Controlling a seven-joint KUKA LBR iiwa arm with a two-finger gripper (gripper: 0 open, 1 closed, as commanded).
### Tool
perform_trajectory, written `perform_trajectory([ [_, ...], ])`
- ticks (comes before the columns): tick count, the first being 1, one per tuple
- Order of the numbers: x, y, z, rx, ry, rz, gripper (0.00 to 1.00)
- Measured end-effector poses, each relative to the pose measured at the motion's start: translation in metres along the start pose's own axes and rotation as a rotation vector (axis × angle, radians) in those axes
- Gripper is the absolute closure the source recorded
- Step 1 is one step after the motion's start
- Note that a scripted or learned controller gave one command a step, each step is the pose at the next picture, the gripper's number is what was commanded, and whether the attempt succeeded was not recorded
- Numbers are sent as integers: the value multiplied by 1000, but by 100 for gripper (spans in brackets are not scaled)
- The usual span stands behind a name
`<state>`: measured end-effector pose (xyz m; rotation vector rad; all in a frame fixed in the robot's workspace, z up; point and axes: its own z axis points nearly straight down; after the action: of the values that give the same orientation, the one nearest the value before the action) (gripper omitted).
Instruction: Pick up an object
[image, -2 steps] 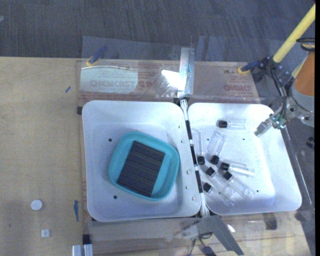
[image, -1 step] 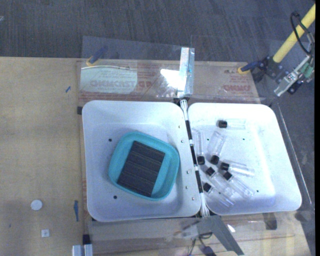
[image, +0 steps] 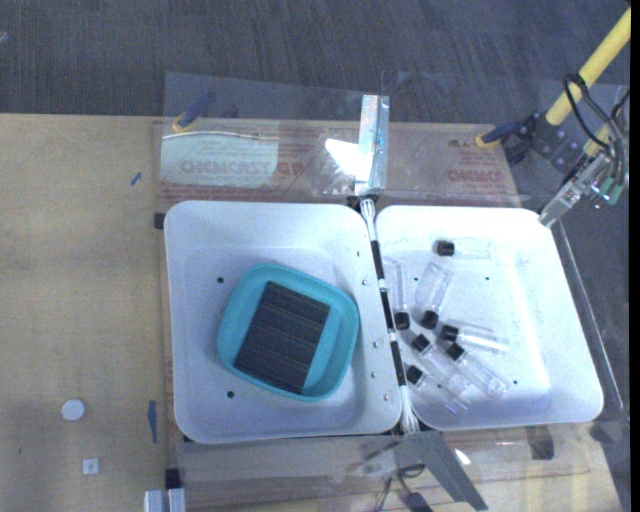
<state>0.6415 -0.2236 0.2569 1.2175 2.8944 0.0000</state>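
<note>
Wide tan wooden surface (image: 80, 250) fills the shot, and on it sit two shallow white plastic bins side by side, touching along the middle seam. Behind them, a clear plastic sheet (image: 270, 150) lies flat at the far edge, printed labels showing through it.

Left white bin (image: 190, 240) first — it carries a teal square plastic dish (image: 340, 310), turned a little off square, sitting toward the near centre. Inside that dish lies a dark ribbed rectangular pad (image: 283, 335), flat, covering most of the dish floor.

Right white bin (image: 540, 300) next — here is what there is to pick. A scatter of small clear plastic vials with black caps (image: 440, 335) lies on its side across the left half of the bin, several bunched close together near the centre divider, some touching. One lone black cap end (image: 444, 247) sits apart toward the far side.

Up at the top right, the arm comes in with a yellow tube (image: 607, 50) and black cables, and the hand (image: 575, 195) hangs just over the far right corner of the right bin — well apart from the vials, nothing between its fingers that I can see. Whether those fingers are apart or together, I cannot tell; it's too small and blurred.

Down on the left, a small pale round disc (image: 73, 409) rests on the surface.
</note>
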Motion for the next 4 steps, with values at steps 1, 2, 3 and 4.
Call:
perform_trajectory([
  [1, 18, -19, -37, 1, -1, 463, 100],
  [2, -16, 18, -99, -1, -4, 149, 100],
  [3, -16, 18, -99, -1, -4, 149, 0],
  [4, 22, -23, -19, 1, 1, 185, 0],
])
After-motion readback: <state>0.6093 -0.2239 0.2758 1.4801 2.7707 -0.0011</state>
